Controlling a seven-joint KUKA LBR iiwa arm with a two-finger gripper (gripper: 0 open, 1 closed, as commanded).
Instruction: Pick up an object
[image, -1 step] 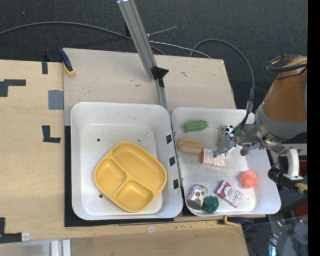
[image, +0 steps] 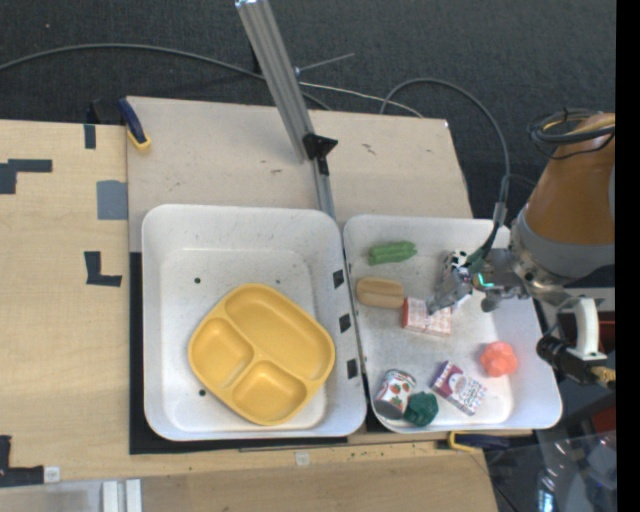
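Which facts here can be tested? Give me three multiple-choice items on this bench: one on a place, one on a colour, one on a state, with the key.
1. Where does the yellow divided tray lie?
A. In the left bin
B. In the right bin
C. On the bench outside both bins

2. What colour is the long item at the far side of the right bin?
A. Blue
B. Green
C. White

3. Where is the gripper?
A. Over the left bin
B. Over the bare bench
C. Low in the right bin, just above the red and white packet

Key: 1 A, the tray sits wholly inside the left bin's walls. 2 B, it is plainly green, lying beyond the tan bun-shaped item. 3 C, the arm reaches in from the right and its tip sits beside that packet.
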